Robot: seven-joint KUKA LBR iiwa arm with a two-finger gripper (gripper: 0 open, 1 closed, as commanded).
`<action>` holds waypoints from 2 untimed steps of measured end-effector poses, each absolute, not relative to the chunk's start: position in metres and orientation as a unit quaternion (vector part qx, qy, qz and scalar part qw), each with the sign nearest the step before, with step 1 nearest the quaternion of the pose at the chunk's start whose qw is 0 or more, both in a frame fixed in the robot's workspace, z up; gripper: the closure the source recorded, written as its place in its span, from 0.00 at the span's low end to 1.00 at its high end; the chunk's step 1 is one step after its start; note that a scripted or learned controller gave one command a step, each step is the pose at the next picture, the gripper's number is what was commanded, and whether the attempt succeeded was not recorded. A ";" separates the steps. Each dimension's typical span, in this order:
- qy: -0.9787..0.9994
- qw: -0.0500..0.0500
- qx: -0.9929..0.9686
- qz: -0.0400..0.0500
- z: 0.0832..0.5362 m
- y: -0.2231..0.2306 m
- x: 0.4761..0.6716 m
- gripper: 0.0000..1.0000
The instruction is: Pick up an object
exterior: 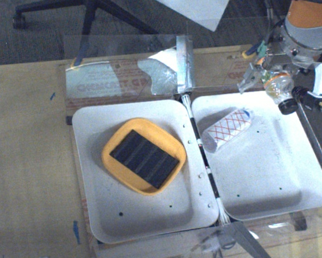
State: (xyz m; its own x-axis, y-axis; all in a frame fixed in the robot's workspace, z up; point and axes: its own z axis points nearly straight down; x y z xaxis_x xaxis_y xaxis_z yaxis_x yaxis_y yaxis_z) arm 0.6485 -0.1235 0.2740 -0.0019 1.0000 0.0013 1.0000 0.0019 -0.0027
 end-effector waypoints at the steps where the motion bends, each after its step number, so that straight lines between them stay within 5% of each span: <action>1: -0.627 0.002 -0.779 0.002 0.217 -0.184 0.659 0.00; 2: -0.656 0.001 -0.754 0.001 0.125 -0.147 0.667 0.00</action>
State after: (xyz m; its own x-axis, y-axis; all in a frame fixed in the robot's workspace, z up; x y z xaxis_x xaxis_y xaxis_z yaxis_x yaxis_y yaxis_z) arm 0.6668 -0.1471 0.1246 0.1383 0.9904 0.0000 0.9904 -0.1383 -0.0025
